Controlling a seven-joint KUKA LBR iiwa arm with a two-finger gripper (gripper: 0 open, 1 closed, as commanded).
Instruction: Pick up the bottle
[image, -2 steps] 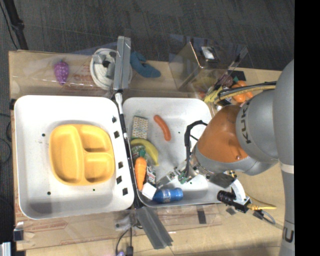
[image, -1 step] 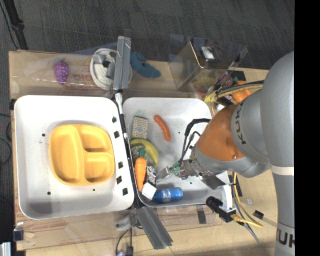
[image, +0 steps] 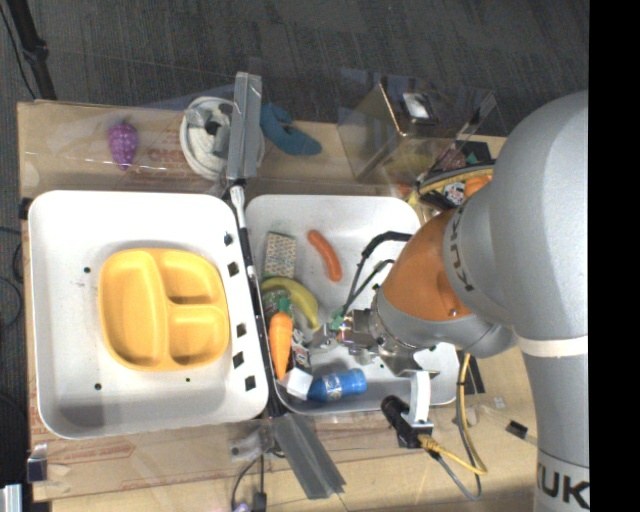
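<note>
Nothing of the pick looks done yet. The end effector (image: 335, 335) hangs low in the right bin (image: 400, 215), and whether it is open or closed I cannot tell. Just below it the blue bottle (image: 335, 385) lies on its side on the bin floor, ungrasped. Beside it, leftward, sit a carrot (image: 280, 345) and banana (image: 295, 297). Grasping and lifting remain.

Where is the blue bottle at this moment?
The blue bottle lies on its side at the right bin's near edge, just below the carrot and the gripper.
</note>
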